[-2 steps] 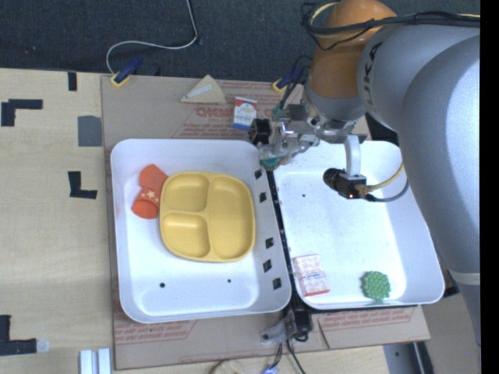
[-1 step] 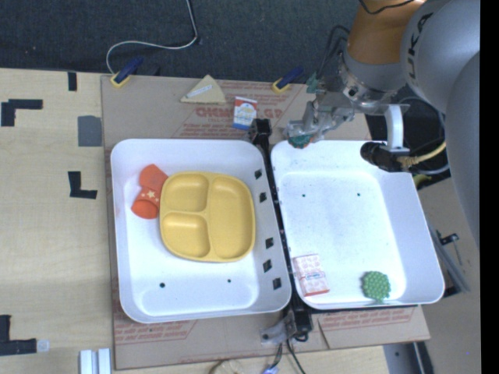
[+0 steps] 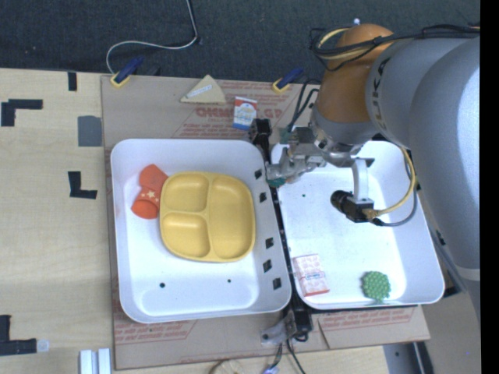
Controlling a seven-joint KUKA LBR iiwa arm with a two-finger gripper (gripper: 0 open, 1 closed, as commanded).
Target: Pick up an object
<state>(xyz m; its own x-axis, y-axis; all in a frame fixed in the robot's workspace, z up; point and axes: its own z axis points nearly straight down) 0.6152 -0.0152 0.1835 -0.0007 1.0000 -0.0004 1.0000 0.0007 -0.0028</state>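
Observation:
My gripper hangs over the top left corner of the right bin, close to the wall shared with the left bin. Nothing can be made out between its tips. In the right bin lie a small white and red packet near the front left and a green bumpy ball near the front right. The left bin holds a yellow divided plate and an orange-red object to the plate's left.
A small red, white and blue box and a pale wedge lie on the cardboard behind the bins. The arm's grey body and orange band cover the back right. A black cable fitting hangs over the right bin.

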